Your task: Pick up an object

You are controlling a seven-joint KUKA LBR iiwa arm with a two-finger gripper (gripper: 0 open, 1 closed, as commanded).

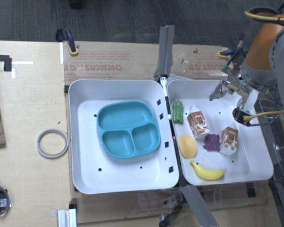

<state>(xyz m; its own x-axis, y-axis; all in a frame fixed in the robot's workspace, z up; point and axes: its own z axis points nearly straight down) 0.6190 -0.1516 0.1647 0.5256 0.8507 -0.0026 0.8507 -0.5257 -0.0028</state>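
jaws [226, 86] hang over the right bin's [262, 167] far right corner; can't tell if apart or together. nearest obj, a small carton [197, 122], lies below-left of them, long axis roughly upright in view.

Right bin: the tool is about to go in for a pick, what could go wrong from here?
The purple grapes sit wedged between two small cartons, so a descent there may nudge or grab the wrong item. The banana and the green vegetable lie close to the right bin walls, which may block the tool.
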